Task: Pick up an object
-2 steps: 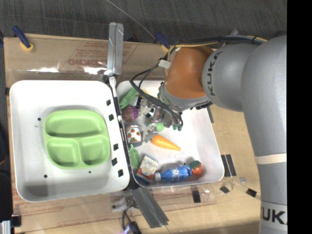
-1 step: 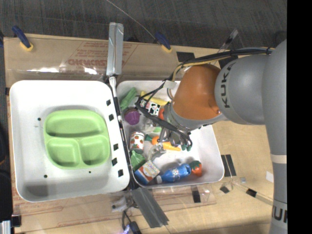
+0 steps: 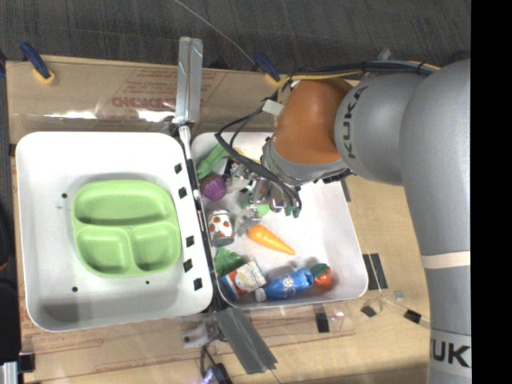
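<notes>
just below my jaws (image 3: 268, 200) lies the orange carrot (image 3: 270, 239), flat on the floor of the right bin (image 3: 346, 238) and apart from them; nothing looks lifted yet. i cannot tell from this slant whether the jaws are parted or closed, and i see nothing between them. beside them toward the divider sit a purple piece (image 3: 213, 187) and a small red-and-white ball (image 3: 221, 227); further below the carrot, a blue bottle (image 3: 286, 285). past the divider, the left bin (image 3: 40, 214) carries a green tray (image 3: 126, 227). by my reading the pick remains undone: grasp and lift are left.
</notes>
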Robot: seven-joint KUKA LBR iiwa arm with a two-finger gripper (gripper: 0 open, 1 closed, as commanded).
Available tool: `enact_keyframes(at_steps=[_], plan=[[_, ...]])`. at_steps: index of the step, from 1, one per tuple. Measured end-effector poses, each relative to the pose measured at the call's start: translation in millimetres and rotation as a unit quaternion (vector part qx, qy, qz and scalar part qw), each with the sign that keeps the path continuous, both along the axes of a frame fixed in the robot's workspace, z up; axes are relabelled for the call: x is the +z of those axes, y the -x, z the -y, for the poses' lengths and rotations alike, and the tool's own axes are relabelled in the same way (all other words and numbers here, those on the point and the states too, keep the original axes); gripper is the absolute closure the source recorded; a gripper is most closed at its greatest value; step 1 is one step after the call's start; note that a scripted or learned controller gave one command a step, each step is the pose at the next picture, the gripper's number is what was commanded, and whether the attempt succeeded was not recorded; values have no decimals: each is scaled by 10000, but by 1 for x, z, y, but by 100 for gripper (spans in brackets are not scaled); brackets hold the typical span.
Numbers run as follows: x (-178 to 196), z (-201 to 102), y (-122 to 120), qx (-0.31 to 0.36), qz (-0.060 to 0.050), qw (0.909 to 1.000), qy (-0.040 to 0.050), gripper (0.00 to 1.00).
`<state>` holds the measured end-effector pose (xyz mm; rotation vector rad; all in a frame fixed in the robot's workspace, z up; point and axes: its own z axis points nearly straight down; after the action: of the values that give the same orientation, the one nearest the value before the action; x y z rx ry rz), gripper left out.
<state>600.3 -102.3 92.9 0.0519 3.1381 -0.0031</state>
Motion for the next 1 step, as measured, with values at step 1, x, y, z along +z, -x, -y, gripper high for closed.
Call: enact_keyframes(at_steps=[1], plan=[[-1,9,66,-82,-12,10000,-6,0]])
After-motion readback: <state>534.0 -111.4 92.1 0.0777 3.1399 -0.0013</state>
